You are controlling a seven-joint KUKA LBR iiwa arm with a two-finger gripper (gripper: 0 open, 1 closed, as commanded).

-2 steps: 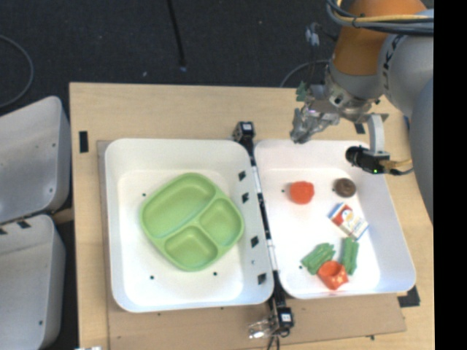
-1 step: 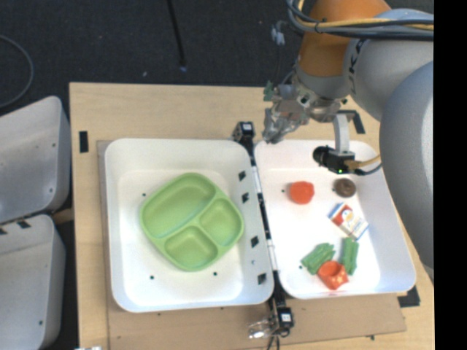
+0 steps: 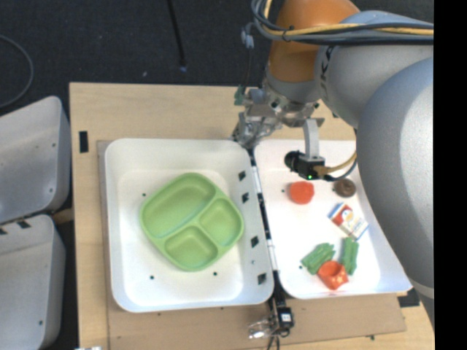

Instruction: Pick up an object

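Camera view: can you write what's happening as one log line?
end effector: above far end of divider, state unclear | green tray: left bin | red ball, green veggies: right bin | nothing seen held

Single fixed camera above bench [image 3: 87, 115], angled down on both bins [image 3: 124, 283], arm [image 3: 394, 100] entering from right.
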